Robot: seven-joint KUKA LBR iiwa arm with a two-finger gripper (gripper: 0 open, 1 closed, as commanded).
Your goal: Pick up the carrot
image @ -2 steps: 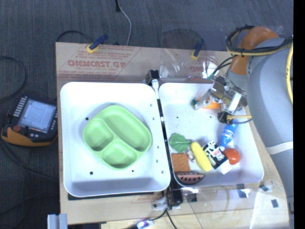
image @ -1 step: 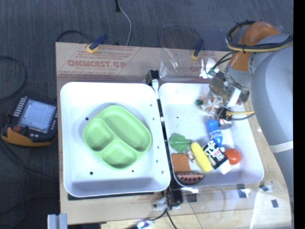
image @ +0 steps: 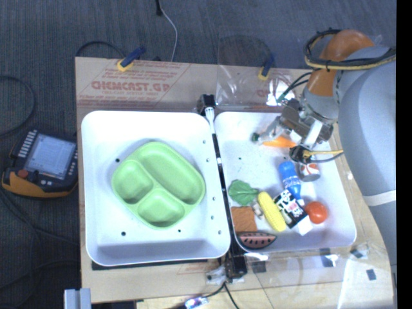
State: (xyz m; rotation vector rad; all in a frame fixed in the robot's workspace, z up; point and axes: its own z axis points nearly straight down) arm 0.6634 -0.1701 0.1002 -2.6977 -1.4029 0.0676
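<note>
The carrot is small and orange with a green top, and it lies near the back of the right bin, pointing right. My gripper hangs directly over the carrot's right half, at or just above it. The wrist hides where they meet, so I cannot tell whether the carrot is gripped. The arm comes in from the upper right.
In front of the carrot, the right bin holds a blue bottle, yellow corn, a black-and-white carton, a tomato, a green leaf, a brown slice and a watermelon wedge. The left bin holds a green divided plate.
</note>
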